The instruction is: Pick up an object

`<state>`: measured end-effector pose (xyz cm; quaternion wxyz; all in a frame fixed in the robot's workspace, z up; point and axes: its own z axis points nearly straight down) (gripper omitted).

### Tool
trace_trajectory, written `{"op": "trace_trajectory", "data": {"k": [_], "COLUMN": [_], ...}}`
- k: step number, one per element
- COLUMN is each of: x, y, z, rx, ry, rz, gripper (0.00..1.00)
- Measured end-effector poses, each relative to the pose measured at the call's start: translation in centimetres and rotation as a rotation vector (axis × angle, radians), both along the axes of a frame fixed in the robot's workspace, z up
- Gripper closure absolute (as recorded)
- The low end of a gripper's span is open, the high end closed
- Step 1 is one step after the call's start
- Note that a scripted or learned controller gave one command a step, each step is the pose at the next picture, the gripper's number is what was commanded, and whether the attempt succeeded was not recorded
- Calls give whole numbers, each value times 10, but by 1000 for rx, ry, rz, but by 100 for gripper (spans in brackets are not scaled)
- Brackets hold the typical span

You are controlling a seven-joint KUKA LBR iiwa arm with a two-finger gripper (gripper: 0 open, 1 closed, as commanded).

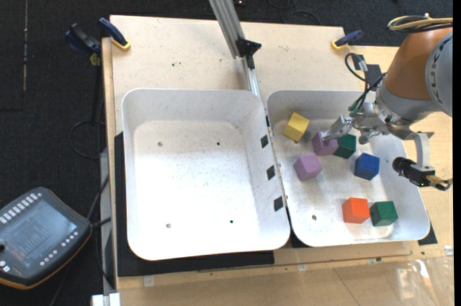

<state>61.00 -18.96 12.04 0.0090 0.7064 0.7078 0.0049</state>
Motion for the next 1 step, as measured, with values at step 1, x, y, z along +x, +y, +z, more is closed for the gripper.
{"op": "trace_trajectory", "data": {"k": [1], "x": [2], "y": [0], "z": [11], "rx": [-1], "ry": [-6], "rz": [-1], "gripper": [100]}}
